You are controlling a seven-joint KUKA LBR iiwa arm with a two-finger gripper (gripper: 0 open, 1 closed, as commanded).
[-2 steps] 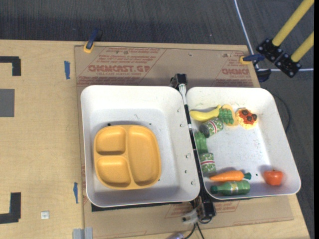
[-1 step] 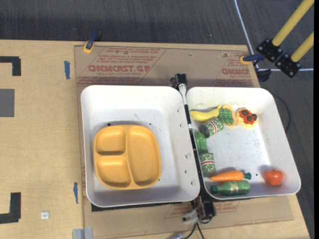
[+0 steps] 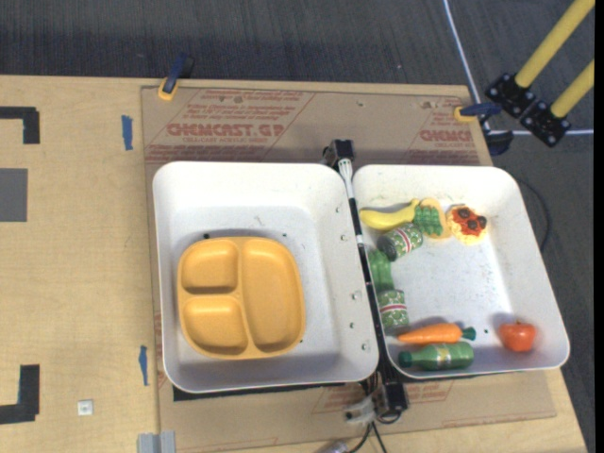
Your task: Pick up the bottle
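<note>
Green bottle (image 3: 436, 355) lies flat at the near edge of the right bin (image 3: 538, 253), just below the carrot (image 3: 429, 334); end effector state undeterminable.

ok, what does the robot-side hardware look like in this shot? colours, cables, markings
At the upper right, the side the arm reaches in from, two yellow bars slant down into black clamps, and a thin pale cable runs diagonally towards them. No markings are readable on them. They don't match a grey arm with an orange band, so I'd treat them as stand hardware, not arm parts.
</note>
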